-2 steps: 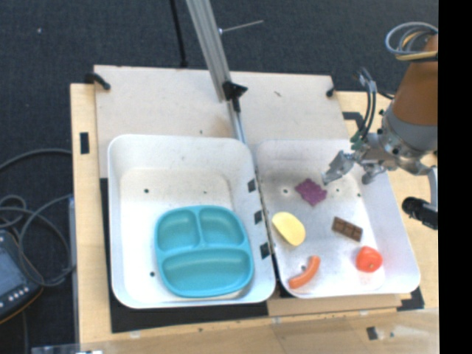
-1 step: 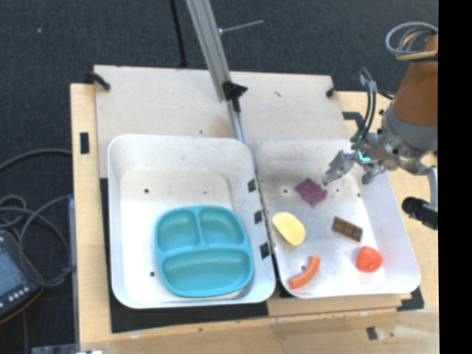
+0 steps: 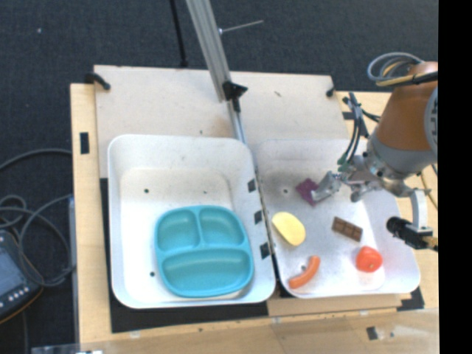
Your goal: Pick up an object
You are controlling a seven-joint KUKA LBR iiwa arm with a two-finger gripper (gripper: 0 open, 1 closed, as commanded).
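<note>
Dark carpet surrounds a pale wooden bench that carries two shallow white bins side by side. Nearest the camera, in the left bin, lies one turquoise divided plate with three compartments, its lower edge close against the bin's front wall. The right bin holds five small things: one orange sausage-shaped piece by the front rim, one red tomato-like ball to its right, one yellow lemon-like lump near the left wall, one brown bar in the middle, and farther back one purple piece, small and hard to identify. The claw sits just beside that purple piece, seemingly touching its right side; I cannot tell whether it grips anything or how its fingers stand, since they blur into grey metal. The arm with its orange band is cut off at the right. Beyond the bins, a slanted metal rail crosses the back board, and cables trail on the carpet at left.
</note>
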